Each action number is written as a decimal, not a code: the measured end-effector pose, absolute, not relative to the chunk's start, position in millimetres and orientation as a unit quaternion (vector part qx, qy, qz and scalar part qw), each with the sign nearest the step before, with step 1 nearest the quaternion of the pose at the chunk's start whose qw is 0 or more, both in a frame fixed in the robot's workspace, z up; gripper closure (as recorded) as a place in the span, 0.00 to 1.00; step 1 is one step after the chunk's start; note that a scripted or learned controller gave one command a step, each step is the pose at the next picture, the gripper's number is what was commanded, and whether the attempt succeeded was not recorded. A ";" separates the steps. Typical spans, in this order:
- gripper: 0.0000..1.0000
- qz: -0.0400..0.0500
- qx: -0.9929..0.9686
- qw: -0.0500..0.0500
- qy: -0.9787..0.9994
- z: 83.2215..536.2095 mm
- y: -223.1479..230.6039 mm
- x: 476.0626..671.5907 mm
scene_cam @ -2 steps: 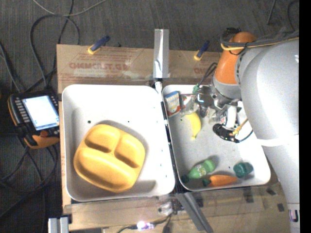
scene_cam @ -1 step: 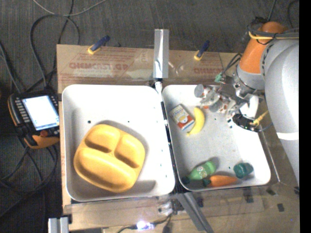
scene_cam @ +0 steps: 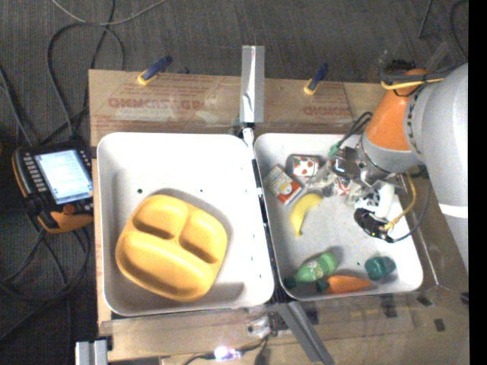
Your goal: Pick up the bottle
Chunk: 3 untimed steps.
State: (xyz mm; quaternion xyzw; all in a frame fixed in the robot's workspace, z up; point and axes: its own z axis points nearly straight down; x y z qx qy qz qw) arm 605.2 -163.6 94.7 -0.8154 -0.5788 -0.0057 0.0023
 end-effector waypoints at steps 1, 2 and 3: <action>0.00 -0.004 -0.796 0.017 -0.604 138.1 -192.8 653.5; 0.00 0.001 -0.821 0.001 -0.571 182.3 -158.6 612.3; 0.00 0.002 -0.816 0.002 -0.578 132.8 -122.9 558.6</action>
